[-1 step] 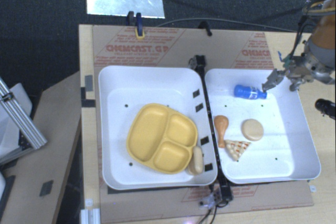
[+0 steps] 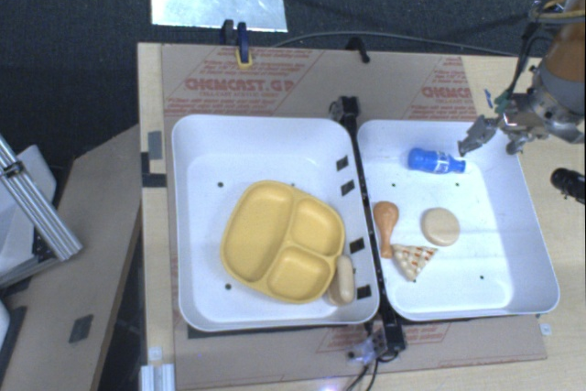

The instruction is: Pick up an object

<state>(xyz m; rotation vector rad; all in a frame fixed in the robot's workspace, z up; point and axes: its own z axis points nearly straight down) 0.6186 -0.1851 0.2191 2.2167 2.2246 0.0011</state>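
The right bin (image 2: 522, 224) holds a blue bottle (image 2: 435, 162) lying on its side near the back. An orange drumstick-shaped piece (image 2: 385, 224), a round beige piece (image 2: 440, 226) and a triangular waffle-patterned wedge (image 2: 414, 261) lie toward the front. My gripper (image 2: 495, 140) hangs over the bin's back right corner, just right of and above the bottle. Its fingers are spread open and nothing is between them.
The left bin (image 2: 206, 160) contains a yellow divided plate (image 2: 284, 241) with a small beige roll (image 2: 343, 279) at its front right edge. A black divider (image 2: 359, 197) runs between the bins. A metal rail (image 2: 37, 206) sticks in at the far left.
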